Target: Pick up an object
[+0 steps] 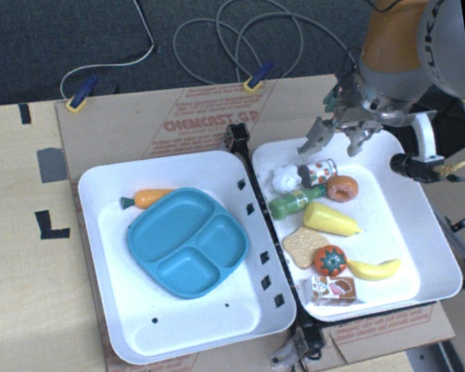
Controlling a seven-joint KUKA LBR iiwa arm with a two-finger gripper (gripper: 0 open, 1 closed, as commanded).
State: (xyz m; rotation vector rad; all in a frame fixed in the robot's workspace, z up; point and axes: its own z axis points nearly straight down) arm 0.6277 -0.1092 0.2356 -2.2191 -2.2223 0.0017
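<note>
Cardboard-topped bench (204, 111) against dark carpet, grey cables looping at the far side; two shallow white bins side by side. Left bin (107, 243): blue divided plate (187, 241), orange carrot (153, 197) tucked against its far-left rim. Right bin (420, 222): the clutter of candidates. Gripper (335, 137) poised above the far edge of the right bin, fingers spread wide with nothing between them. Nearest likely target: small can with a red label (321, 172), lying on its side just below the gripper, touching a white crumpled piece (284, 179) on its left and close to a glazed brown doughnut (342, 188) on its right. Just near of these, a green bottle-shaped thing (294, 204) lying left to right, then a yellow pepper-like piece (333, 219), a slice of toast (303, 246), a red tomato (330, 260), a yellow banana (375, 269) and a small printed packet (334, 289) at the near wall. For a clean grasp, probably best to come straight down with the fingers set across the can's short width, not along its length, and well centred, since a rounded side tends to roll out of an offset pinch. Neighbours crowd both sides; risk of catching the white piece or nudging the doughnut. Can appears small, smooth, rigid; end details too small to make out.
</note>
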